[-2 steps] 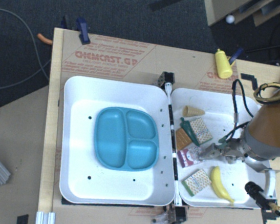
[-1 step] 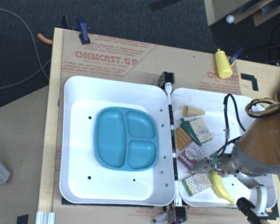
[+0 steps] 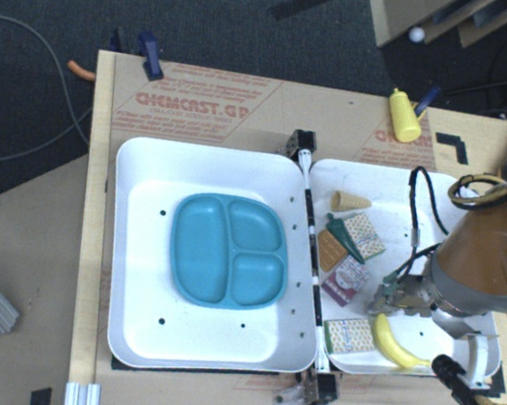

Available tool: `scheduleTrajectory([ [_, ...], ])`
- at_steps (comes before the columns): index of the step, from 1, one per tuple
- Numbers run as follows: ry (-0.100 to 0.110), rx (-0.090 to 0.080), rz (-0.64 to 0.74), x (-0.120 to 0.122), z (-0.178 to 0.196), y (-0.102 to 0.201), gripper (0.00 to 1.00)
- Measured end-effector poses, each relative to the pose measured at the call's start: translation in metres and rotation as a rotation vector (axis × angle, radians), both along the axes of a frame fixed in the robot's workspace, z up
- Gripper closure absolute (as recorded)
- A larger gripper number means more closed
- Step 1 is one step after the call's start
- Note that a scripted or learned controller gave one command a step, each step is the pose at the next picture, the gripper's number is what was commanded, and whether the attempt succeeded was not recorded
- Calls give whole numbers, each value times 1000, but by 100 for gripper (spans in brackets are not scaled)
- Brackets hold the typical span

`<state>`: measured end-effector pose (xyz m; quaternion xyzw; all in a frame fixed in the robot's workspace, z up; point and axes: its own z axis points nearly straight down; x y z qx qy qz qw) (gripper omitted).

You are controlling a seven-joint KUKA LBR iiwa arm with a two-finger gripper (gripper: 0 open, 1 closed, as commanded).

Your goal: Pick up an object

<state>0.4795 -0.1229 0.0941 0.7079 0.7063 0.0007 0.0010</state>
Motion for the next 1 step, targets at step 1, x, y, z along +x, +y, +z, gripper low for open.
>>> scheduleTrajectory([
  [1,1,1,4,50,91,53,100],
])
